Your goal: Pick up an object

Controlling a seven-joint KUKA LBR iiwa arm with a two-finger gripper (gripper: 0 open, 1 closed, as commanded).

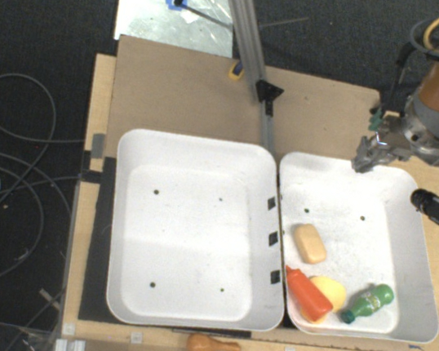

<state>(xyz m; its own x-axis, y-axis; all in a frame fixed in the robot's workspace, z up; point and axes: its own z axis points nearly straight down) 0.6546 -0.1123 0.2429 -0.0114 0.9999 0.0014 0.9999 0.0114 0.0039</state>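
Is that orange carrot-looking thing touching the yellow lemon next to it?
Touching. The camera view shows the orange carrot lying right against the yellow lemon at the right bin's near edge, with no white floor between them.

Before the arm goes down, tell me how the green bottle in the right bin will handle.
The green bottle lies on its side, so its rounded body will probably roll if nudged. It looks like a small plastic toy, likely light and rigid. Its smooth surface may slip between fingers, and the yellow lemon close beside it could crowd a grasp.
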